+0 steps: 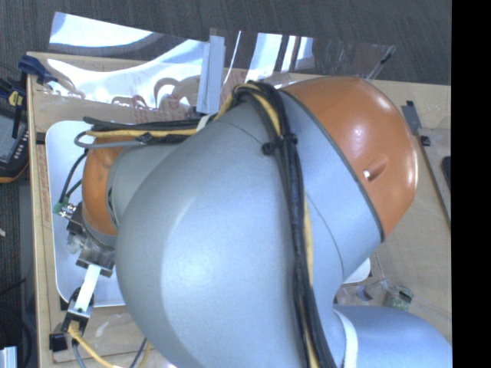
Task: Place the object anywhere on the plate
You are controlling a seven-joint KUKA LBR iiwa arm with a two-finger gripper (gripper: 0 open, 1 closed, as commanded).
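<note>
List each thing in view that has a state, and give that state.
arm: stretched in from the right across the bench, wrist low over the left bin.
left bin: flat on the bench, largely covered by the arm.

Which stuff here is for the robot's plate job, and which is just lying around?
For the job: robot arm; white bin under it.
Just lying about: yellow-and-black gadget beside the bench; black strip on the bench.
</note>
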